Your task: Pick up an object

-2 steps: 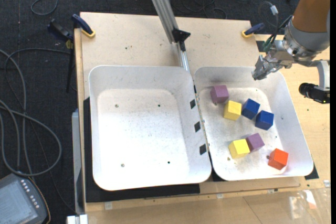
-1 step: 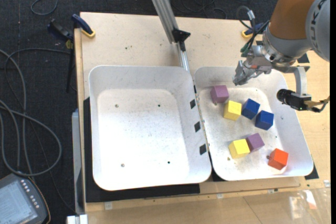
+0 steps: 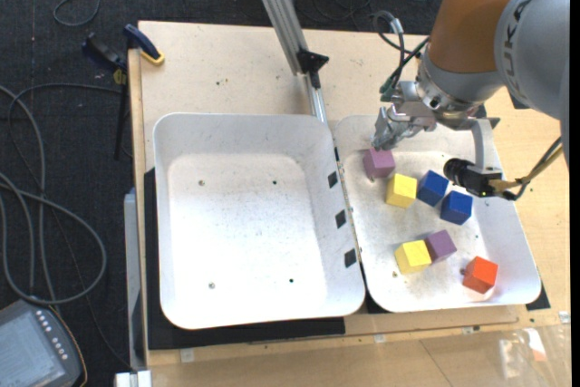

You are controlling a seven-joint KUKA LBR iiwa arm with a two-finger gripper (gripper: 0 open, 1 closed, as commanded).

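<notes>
Now over the right bin: grey arm reaching in from the right, tool hanging low at the bin's far left corner, just above and behind the purple cube. Cannot tell how far open the tool stands, its tips lost against the wrist and the cable clutter; nothing visibly held between them. Purple cube resting on the bin floor, close to the wall shared with the left bin.

Likeliest target, judging by position: that purple cube. Other candidates all in the same bin: a yellow cube just beside it, two blue cubes touching or nearly so, a second yellow cube against a second purple cube, and an orange cube off near the front edge.

Risks from here, as judgement only:
- Descending off-centre, landing on the cube's top edge and shoving it rather than straddling it.
- Catching the bin's raised rim, given how near the corner the cube sits.
- Nudging the yellow cube on closing.
- Closing on one corner, with the cube twisting out on the lift.
</notes>
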